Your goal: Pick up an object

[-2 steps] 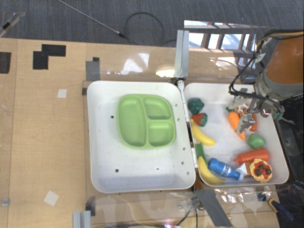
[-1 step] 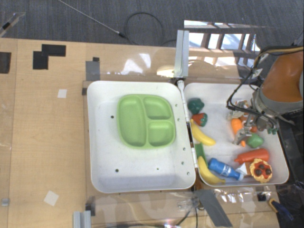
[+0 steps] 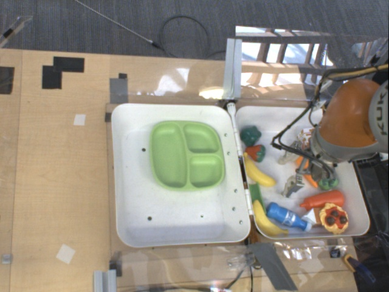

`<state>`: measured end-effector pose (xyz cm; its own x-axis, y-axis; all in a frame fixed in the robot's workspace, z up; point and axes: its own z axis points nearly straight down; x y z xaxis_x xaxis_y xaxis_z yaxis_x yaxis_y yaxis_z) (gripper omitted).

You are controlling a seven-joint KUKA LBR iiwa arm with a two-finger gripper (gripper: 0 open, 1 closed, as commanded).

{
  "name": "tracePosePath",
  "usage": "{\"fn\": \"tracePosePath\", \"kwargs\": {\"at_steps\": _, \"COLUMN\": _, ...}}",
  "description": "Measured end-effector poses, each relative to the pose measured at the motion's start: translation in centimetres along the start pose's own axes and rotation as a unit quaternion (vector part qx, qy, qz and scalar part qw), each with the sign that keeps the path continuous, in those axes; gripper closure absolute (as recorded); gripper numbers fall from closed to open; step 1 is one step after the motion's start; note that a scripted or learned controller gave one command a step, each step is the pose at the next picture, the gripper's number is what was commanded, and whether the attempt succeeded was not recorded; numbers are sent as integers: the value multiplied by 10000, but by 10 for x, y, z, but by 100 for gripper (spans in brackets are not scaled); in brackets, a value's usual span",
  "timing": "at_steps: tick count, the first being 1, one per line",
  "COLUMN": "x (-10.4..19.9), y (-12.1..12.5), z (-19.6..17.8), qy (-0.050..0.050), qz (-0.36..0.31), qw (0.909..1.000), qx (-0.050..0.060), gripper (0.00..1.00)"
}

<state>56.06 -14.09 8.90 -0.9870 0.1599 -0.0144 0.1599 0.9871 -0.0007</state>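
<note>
The hand (image 3: 296,184) hangs low in the right bin (image 3: 363,224), right of the frame's middle, its metal fingers (image 3: 290,189) slightly parted with nothing between them, just above the bin floor. Close around it lie a yellow banana (image 3: 259,174) to its left, a red pepper (image 3: 322,199) to its right, and below it a blue bottle (image 3: 287,216) beside a second banana (image 3: 265,220). The left bin (image 3: 130,221) carries a green divided plate (image 3: 186,154), all on the wooden tabletop (image 3: 55,181).
</note>
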Motion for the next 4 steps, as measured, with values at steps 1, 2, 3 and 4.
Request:
{"fn": "tracePosePath", "kwargs": {"at_steps": 1, "x": -95, "y": 23, "z": 4, "qy": 53, "qz": 378, "qw": 9993, "qx": -6, "gripper": 0}}
{"fn": "tracePosePath", "kwargs": {"at_steps": 2, "x": -41, "y": -43, "z": 2, "qy": 34, "qz": 169, "qw": 9999, "qx": -5, "gripper": 0}}
{"fn": "tracePosePath", "kwargs": {"at_steps": 3, "x": -44, "y": -40, "z": -8, "qy": -15, "qz": 126, "qw": 9999, "qx": -2, "gripper": 100}}
{"fn": "tracePosePath", "kwargs": {"at_steps": 4, "x": -44, "y": -39, "z": -8, "qy": -7, "qz": 122, "qw": 9999, "qx": -7, "gripper": 0}}
